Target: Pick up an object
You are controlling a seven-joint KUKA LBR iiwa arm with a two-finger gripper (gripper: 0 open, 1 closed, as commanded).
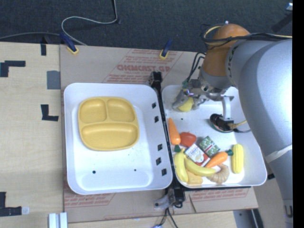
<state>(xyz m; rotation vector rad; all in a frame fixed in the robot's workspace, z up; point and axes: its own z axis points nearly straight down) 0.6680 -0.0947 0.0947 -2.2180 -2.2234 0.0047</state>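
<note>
Two shallow white bins, side by side, long edges meeting along a black strip [159, 122].

Left bin [114, 170]: one yellow divided plate [108, 123] at the far half, short of every wall. The near half of the floor is bare and open.

Right bin [202, 122]:
- Gripper [186, 99], low at the far left corner, close to the dividing edge.
- Small yellow piece [186, 106] right at the gripper's tip. I cannot tell from here whether it is gripped or merely touched.
- Carrot [174, 131] along the left wall, with a red piece [188, 139] beside it.
- Two small cartons [195, 154], a banana [192, 166], a second carrot [217, 159], a corn cob [237, 158] and a tan piece [220, 175], crowded together at the near end, several of them touching.
- A bare strip of floor lies between this heap and the gripper.

Surface: a cardboard sheet [133, 68] with red print under both bins, held at its far edge by two blue-and-yellow clamps [70, 45]. A pale wood bench [28, 141] with black tape marks lies to the left.

Room: dark carpet [190, 8] beyond, with a thin cable [90, 20] looping across it.
</note>
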